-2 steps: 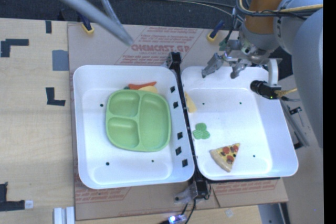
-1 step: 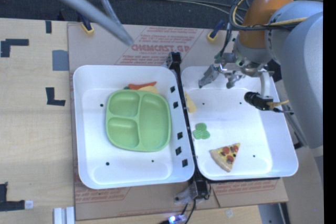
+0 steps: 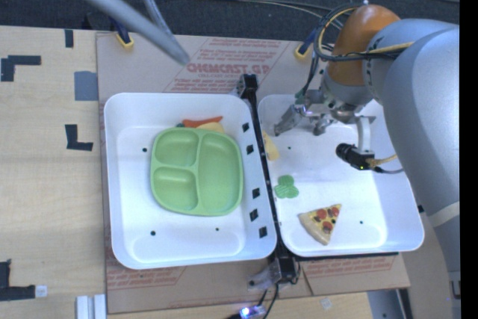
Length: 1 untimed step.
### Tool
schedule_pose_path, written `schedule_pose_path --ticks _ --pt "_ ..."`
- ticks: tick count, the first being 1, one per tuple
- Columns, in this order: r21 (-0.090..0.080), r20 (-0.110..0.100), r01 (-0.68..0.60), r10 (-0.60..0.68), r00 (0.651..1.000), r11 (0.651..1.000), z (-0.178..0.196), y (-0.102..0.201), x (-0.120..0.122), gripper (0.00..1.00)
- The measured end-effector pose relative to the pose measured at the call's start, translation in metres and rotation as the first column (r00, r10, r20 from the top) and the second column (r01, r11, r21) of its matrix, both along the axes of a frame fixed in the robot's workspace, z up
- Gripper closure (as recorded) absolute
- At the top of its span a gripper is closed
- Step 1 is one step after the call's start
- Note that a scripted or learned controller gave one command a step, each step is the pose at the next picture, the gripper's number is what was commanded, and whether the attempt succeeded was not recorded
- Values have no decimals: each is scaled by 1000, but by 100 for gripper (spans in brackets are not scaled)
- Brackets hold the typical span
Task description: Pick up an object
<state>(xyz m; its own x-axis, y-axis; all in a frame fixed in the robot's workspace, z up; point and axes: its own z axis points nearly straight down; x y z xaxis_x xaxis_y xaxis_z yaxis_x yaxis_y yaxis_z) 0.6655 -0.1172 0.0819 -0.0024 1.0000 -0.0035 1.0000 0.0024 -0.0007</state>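
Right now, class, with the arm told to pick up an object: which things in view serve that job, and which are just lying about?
For the job:
gripper
pizza slice
green toy piece
right bin

Lying about:
green divided plate
orange piece behind the plate
left bin
cardboard sheet

A green three-compartment plastic tray (image 3: 198, 170) lay in the left shallow white bin (image 3: 123, 183). In the right shallow white bin (image 3: 399, 224), a small green toy piece (image 3: 286, 188) sat behind a toy pizza slice (image 3: 321, 223).

A green plate (image 3: 197, 170) fills the left bin (image 3: 119, 183); a pizza slice (image 3: 321, 223) lies near the right bin's (image 3: 399, 224) front edge.
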Motion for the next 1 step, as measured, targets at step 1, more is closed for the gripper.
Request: schedule_pose_path --ticks 1 --pt "1 3 -1 1 1000 1000 14 1 1 100"
